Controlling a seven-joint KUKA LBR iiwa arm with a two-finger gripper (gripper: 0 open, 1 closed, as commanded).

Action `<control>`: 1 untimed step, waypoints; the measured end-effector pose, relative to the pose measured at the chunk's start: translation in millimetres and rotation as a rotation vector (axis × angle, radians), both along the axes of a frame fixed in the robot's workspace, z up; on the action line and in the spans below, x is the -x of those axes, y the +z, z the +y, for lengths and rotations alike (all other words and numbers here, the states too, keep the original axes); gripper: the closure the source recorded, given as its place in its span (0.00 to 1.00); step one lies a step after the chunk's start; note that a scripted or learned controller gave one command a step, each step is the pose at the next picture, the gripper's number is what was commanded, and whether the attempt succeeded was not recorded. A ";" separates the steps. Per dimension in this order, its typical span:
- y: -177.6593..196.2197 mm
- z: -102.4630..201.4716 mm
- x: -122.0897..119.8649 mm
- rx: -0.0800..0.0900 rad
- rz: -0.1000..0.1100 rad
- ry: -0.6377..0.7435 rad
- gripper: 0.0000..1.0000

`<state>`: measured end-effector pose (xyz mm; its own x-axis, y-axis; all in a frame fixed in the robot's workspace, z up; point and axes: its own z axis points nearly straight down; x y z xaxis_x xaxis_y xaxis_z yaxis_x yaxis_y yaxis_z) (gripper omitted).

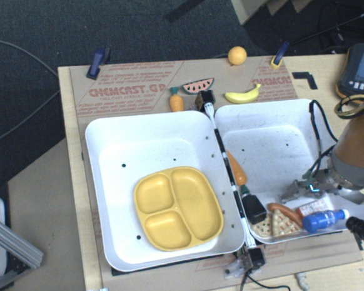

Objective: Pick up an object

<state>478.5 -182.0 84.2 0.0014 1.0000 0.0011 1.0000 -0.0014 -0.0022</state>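
I see the surface (134, 95) carrying two white bins side by side. The left bin (107, 154) holds a yellow divided plate (177, 208), lying flat toward its near side. The right bin (263, 135) has its things crowded into the near corner: a blue bottle (323, 220) on its side, a hot dog (286, 212), a waffle (277, 226), a black block (253, 208) and a carrot (236, 167) along the left wall. My arm (358, 153) comes in from the right, and the hand (311, 187) sits low just beyond the bottle and hot dog; I cannot tell its state. Behind the bins lie a banana (242, 95), a watermelon slice (199, 85), a small carrot (177, 102) and an orange (238, 56).
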 end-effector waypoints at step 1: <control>1.1 -34.4 -100.9 -0.003 -0.004 0.005 0.00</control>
